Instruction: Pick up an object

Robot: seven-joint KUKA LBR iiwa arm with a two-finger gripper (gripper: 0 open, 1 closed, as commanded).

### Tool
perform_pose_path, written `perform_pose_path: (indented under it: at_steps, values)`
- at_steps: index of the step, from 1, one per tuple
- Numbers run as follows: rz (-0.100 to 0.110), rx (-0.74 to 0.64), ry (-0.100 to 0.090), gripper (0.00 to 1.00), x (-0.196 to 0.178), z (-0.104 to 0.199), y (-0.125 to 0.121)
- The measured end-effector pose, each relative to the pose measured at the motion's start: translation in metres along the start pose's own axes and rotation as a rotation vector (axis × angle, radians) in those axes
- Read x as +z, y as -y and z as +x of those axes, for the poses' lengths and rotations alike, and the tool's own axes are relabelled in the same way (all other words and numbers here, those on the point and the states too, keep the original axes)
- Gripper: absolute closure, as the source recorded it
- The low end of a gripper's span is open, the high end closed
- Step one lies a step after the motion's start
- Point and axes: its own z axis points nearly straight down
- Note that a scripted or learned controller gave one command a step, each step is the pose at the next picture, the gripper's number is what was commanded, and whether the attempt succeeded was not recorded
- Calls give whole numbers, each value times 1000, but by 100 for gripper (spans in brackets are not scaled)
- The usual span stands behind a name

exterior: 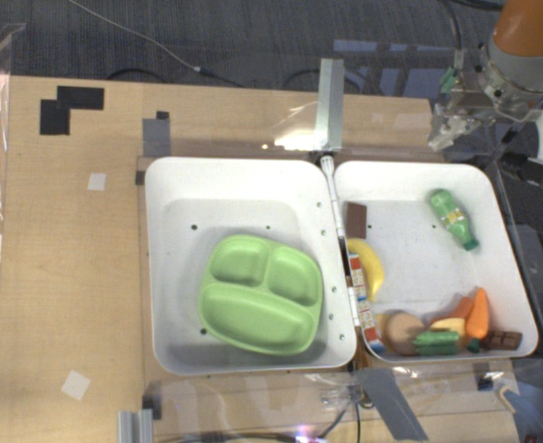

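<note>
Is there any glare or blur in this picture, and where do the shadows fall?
Camera view: bright glare on the metal post behind the two bins; the green divided plate casts a soft shadow in the left white bin; the gripper at upper right looks slightly blurred.

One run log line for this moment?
gripper: above right bin far edge | holding: nothing seen | green bottle: lying in bin

A grey robot arm with an orange band (530, 12) above the wrist reaches in at the upper right corner of the camera view, its wrist angled down and to the left. At its tip, a pale two-finger gripper (449, 129) hangs raised, its end pointing downward; the set of its tips is too blurred to read.
</note>
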Motion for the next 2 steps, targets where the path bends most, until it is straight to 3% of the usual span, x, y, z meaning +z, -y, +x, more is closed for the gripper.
perform_pose_path:
  at_steps: [1,2]
  values:
    - [-6,-7,2,100,-13,1,-2]
    - [3,289,0,100,-7,16,0]
